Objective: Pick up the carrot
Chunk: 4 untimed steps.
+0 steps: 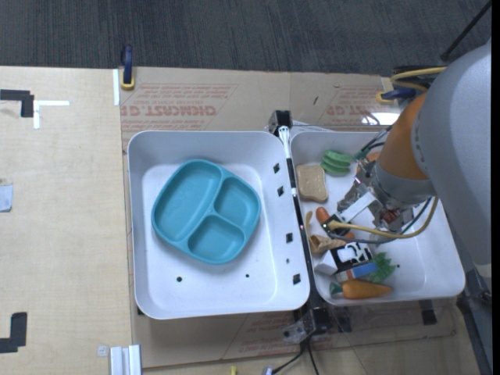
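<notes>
Single fixed camera above the bench, looking down at a slant from moderate height. Both white bins fall within the field: the left bin (209,303) near centre, the right bin (437,283) toward the edge, where the arm (461,131) enters. Dark floor crosses the top.
</notes>
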Each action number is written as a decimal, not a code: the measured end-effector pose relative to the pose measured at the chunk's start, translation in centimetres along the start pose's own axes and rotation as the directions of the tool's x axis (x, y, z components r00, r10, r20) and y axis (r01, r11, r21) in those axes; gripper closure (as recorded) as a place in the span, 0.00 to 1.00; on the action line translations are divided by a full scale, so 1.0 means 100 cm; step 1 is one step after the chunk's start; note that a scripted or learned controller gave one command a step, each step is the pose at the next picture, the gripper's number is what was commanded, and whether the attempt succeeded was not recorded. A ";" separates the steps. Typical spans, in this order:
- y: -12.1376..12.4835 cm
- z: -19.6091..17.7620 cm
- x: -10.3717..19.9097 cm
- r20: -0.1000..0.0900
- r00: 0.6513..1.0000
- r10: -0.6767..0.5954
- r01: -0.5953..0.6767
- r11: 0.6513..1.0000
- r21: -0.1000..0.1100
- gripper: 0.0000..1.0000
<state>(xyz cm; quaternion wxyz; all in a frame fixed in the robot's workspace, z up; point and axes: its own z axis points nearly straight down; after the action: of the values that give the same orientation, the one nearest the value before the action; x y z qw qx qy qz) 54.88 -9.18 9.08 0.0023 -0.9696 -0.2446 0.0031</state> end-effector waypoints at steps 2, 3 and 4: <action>0.100 -0.001 0.011 0.000 0.999 -0.054 0.054 0.999 -0.004 0.00; 0.144 -0.002 0.034 -0.002 0.999 -0.032 0.032 0.999 -0.003 0.00; 0.036 0.000 0.000 0.000 0.997 -0.074 0.074 0.997 -0.001 0.00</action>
<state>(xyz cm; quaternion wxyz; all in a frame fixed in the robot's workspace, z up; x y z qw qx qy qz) 56.54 -12.36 9.08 0.0022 -0.9598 -0.2805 0.0027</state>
